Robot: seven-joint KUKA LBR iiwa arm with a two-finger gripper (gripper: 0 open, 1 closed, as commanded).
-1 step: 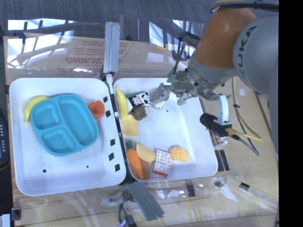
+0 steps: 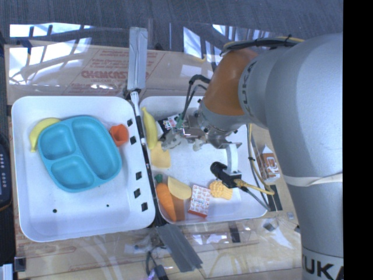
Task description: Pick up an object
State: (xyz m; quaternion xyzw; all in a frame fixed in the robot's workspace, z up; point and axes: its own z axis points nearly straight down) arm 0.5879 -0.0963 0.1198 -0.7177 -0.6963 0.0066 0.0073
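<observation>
Gripper [image 2: 175,136] is down in the right bin [image 2: 256,212], over its far-left part, with the grey arm [image 2: 291,98] sweeping in from the right. Open or closed? Cannot tell from this angle, and nothing is visibly held.

Nearest target: the banana [image 2: 149,127], lying hard against the bin's left wall. Its long axis runs along that wall, far end to near end, with a slight bow. The gripper sits just to its right. A pale yellow block [image 2: 161,157] lies at the banana's near tip, touching or close to it. A small black-and-white item [image 2: 170,122] sits just beyond the gripper.

Along the near wall there is a crowd. A carrot [image 2: 165,204] in the left corner points towards the near wall, and a yellow wedge [image 2: 180,189] overlaps it. Next come a red-and-white carton [image 2: 200,200] and a bumpy yellow piece [image 2: 220,189]. The white floor in the middle of the bin is bare, so that's the open room.

In the left bin [image 2: 70,223], a blue divided plate [image 2: 78,153] sits towards the far side. A yellow curve [image 2: 38,130] peeks out at its left edge and an orange cup [image 2: 119,134] sits at its right. The near half of the floor is open.
</observation>
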